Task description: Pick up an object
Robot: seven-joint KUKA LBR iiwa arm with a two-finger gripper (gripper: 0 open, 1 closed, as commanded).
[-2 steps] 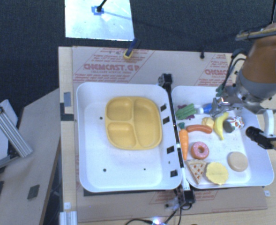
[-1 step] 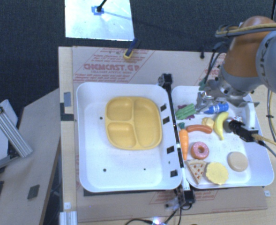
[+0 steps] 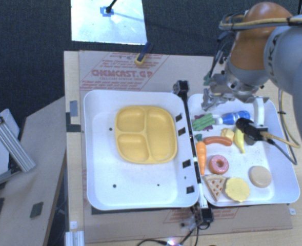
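Clearly the claw [image 3: 211, 102] hovers at the right bin's [image 3: 286, 188] top-left corner; whether it is apart or together, I cannot tell. Below it, green beans [image 3: 203, 121] crowd a blue bottle [image 3: 235, 118], so a descent may nudge both aside.

The left bin [image 3: 97, 183] holds a divided tray [image 3: 144, 134] in its upper middle. The right bin [image 3: 284, 186] holds toy foods: a carrot [image 3: 201, 157] at its left edge, a doughnut [image 3: 219, 164] beside it, a pizza slice [image 3: 215, 186] below.
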